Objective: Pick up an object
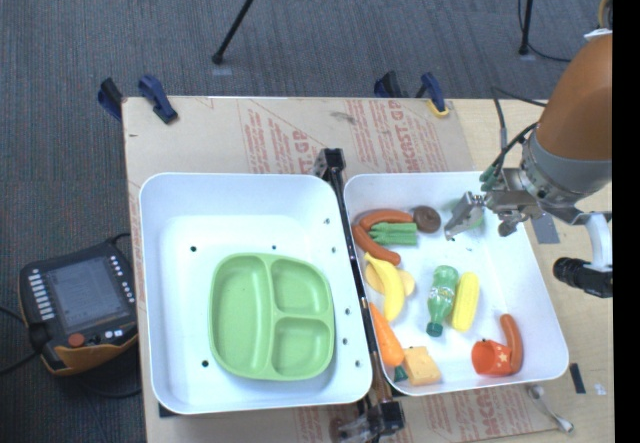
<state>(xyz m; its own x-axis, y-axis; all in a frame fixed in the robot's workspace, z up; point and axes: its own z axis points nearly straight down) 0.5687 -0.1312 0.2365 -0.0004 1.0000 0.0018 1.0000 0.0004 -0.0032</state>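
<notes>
Grey carpet surrounds a cardboard-topped bench (280, 131) held by blue clamps, with a handheld control pendant (75, 303) on the floor at far left. Left bin, shallow white plastic (170, 201): it holds one pale green divided plate (270, 316) and no graspable item.

Right bin, shallow white plastic (540, 301): toy food, loosely scattered. From its left side I note an orange carrot (384, 333), a yellow banana (386, 286), two sausages (378, 231), a green bottle (441, 297), a yellow corn cob (466, 299), and a red pepper (492, 357) at near right.

My gripper (468, 216) hangs over the far part of this bin, just right of a brown round piece (428, 219). My fingers appear slightly parted with nothing between them.

Assessment: approach step, nothing picked yet. Next I must choose one isolated item, centre above it, and descend.
</notes>
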